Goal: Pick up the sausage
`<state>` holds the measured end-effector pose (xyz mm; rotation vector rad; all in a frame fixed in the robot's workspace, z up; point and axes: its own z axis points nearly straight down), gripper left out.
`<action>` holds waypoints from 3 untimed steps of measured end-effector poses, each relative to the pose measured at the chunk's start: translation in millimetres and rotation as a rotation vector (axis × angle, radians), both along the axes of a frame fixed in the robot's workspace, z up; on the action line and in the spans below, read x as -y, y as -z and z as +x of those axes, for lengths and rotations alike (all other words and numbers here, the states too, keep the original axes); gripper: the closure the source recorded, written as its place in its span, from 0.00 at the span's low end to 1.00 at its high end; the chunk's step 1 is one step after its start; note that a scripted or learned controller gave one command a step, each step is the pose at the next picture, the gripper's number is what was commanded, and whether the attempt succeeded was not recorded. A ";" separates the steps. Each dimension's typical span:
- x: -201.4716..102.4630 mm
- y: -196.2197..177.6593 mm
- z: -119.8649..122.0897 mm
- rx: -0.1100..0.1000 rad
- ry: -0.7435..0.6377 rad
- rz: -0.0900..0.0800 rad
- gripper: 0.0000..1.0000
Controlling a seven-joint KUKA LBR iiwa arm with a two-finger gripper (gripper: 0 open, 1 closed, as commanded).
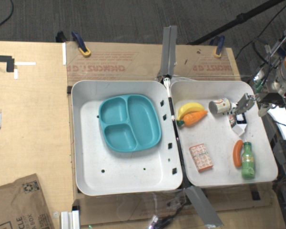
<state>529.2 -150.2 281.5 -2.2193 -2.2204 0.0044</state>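
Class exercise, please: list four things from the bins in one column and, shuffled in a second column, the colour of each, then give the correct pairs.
Things:
1. sausage
2. bottle
3. banana
4. divided plate

Colours:
A. yellow
B. teal
C. orange-red
D. green

Pairs: 1-C, 2-D, 3-A, 4-B

1. A light wooden bench carries two shallow white bins side by side.
2. The left bin sits at the bench's centre; the right bin touches it at 3 o'clock.
3. A cardboard sheet lies under the bins toward 12 o'clock, held by a blue-and-yellow clamp.
4. A brown cardboard box rests at 8 o'clock.
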 end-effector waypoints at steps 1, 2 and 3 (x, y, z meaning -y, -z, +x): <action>26.1 73.7 -51.9 0.001 -0.056 0.001 0.00; 36.1 179.2 -50.0 0.008 -0.059 0.001 0.00; 36.8 170.4 -49.9 0.007 -0.056 0.000 1.00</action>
